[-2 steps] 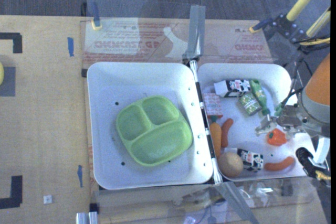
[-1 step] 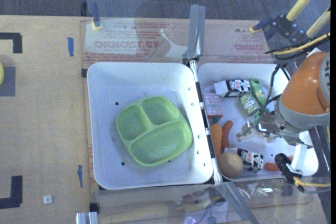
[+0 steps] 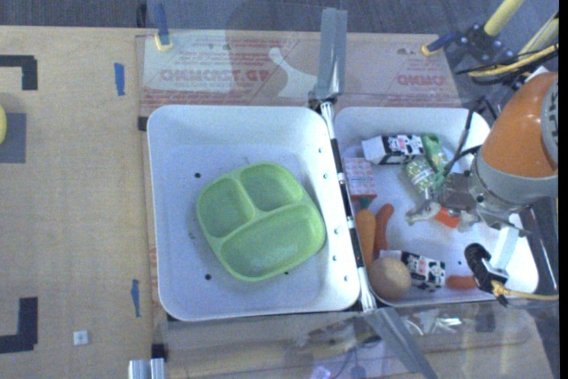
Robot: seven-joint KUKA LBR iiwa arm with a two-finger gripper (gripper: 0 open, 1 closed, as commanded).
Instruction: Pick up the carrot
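Right, the long orange carrot [image 3: 365, 232], smooth and tapered, lies in the right-hand shallow white plastic bin [image 3: 519, 280], hard against its left wall, roughly lengthways down the pic. Touching it on the right is a slimmer red-orange stick-shaped item [image 3: 382, 225], poss. a chilli or 2nd toy veg; can't tell which. Just below the carrot's lower end sits a round tan ball-like thing [image 3: 389, 277], matte, poss. a potato or egg shape. Next to that, a small black-and-white printed carton [image 3: 425, 269], w/ a short orange-red piece [image 3: 461, 282] beside it. Further up the bin: another black-and-white carton [image 3: 399, 146], a green crinkly packet [image 3: 427, 162] and a small red-and-white box [image 3: 358, 177] by the left wall.

Grey arm w/ glossy orange band [image 3: 522, 142] comes in from the right, over the bin's right half. Pincer [image 3: 435, 211] hangs near the bin's middle, apart from the carrot, nothing seen between its fingers; how far open, can't tell, too blurred.

Left-hand white bin [image 3: 177, 280] holds a light-green divided plastic tray [image 3: 260, 220], 3 compartments, tilted askew. Both bins rest on the pale wood counter [image 3: 71, 235].
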